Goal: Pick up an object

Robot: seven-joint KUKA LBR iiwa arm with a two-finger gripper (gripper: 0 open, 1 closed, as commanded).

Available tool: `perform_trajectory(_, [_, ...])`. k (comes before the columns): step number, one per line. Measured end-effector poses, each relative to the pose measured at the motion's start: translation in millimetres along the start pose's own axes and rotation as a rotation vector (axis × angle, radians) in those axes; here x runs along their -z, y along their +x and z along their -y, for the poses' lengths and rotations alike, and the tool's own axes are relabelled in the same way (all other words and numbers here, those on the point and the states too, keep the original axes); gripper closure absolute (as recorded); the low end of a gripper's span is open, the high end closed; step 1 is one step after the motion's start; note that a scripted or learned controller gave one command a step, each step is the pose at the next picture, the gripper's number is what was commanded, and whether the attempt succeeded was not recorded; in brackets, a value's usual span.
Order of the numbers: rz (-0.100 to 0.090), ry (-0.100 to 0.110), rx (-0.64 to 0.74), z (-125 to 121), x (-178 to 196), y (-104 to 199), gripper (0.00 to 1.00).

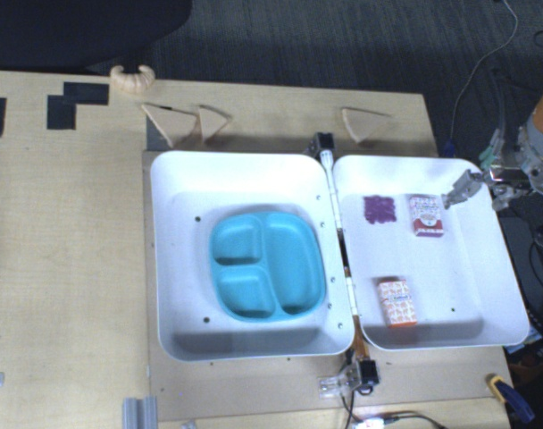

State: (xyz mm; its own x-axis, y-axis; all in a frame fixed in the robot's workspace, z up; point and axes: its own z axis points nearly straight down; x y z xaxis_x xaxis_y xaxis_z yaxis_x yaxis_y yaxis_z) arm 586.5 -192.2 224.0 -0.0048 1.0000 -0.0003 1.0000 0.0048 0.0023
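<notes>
The wooden table [66, 257] carries two shallow white bins side by side, the left bin [178, 239] and the right bin [495, 275]. A blue tray [267, 264] with three compartments lies in the left bin. Behind the bins, three small wooden wedges [200, 123] stand on the table. The floor [343, 34] beyond is dark carpet.

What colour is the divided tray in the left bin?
Light blue; the compartmented plastic tray shows best in the camera view.
</notes>
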Motion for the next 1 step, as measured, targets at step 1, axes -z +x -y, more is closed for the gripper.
perform_trajectory(1, [-0.001,0.003,0.000,-27.6,-117.2,-13.1,0.00])
